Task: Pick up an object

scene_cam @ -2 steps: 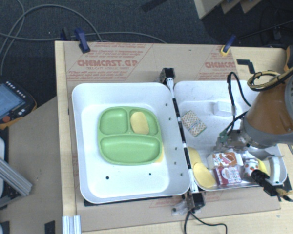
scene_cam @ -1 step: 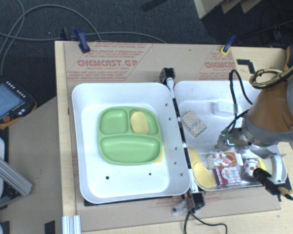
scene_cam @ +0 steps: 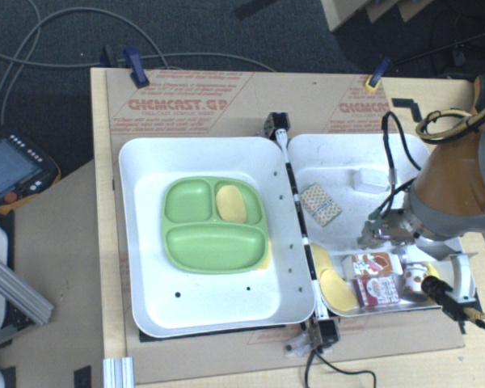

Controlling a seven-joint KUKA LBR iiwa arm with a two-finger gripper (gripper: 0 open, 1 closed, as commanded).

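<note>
The arm reaches in from the right and hangs over the right bin, its gripper low above the bin floor, just above the red and white packet. The wrist body covers the gripper from above, so it cannot be told whether the gripper is wide or narrow, and nothing is seen held in it. The right bin carries four candidates: a small checked packet near the bin's left wall, a white block toward the far wall, a yellow rounded piece at the near left corner, and the red and white packet just beside it. The red and white packet appears to be a thin, flat, light carton or pouch; it will probably flex and slide on the smooth floor, so take hold across its narrow width at mid-length. The checked packet is likewise light and small, and lies well apart from the others, which makes it the easier grasp. The left bin holds a green divided tray with a yellow item in one compartment. The arm hides the right bin's far right part, and a small red and white item near the packet is too small to identify.
</note>
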